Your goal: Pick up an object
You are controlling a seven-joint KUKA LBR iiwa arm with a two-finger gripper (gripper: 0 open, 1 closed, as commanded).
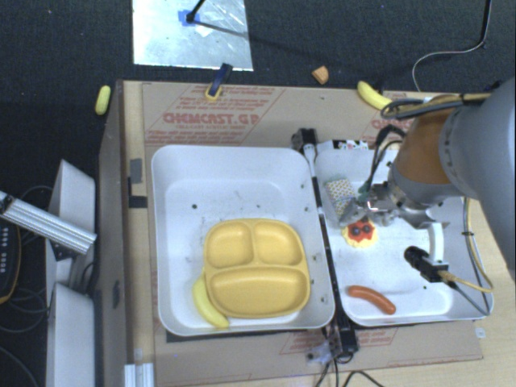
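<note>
In the right white bin (459, 309), the grey arm's gripper (364, 204) hangs low over a small yellow-and-red round toy (360, 233); whether its jaws are open or closed cannot be told. A speckled grey block (339, 190) sits just left of it. Near the front wall, an orange-red sausage (372, 298) lies with its long axis left-to-right, its right end tipped slightly toward the front. The left white bin (173, 184) holds a yellow three-compartment plastic tray (256, 266) and a yellow banana (207, 305).

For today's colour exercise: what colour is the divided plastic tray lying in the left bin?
Yellow. The divided plastic tray shows plainly in the camera view, inside the left white bin.
</note>
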